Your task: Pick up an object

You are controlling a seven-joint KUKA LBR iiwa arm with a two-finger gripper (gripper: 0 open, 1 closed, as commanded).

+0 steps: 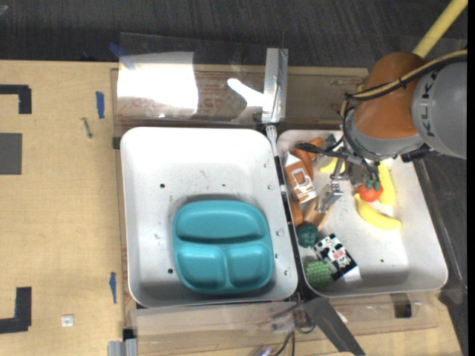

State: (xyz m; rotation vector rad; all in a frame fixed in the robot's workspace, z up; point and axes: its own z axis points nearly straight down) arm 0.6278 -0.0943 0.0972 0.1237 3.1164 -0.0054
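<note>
Right bin, arm lowered among mixed small items.

Left bin [141,162]: holds a teal divided tray [221,245], well left of the gripper [335,189]. Right bin [423,254]: gripper above its upper left part, finger spread not discernible. Banana [377,215]: just right and below. Brown-and-white carton [300,184]: just left. Black-and-white patterned block [334,253]: below. Red-orange toy [369,191]: just right, against the banana. Green textured ball [319,273]: below, beside the block.

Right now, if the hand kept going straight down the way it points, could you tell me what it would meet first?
Probably the bare floor of the right bin, in the gap between the brown-and-white carton and the banana. The hand hangs over that gap. Depth is hard to judge from this slanted view, so it might brush the carton's edge.
</note>
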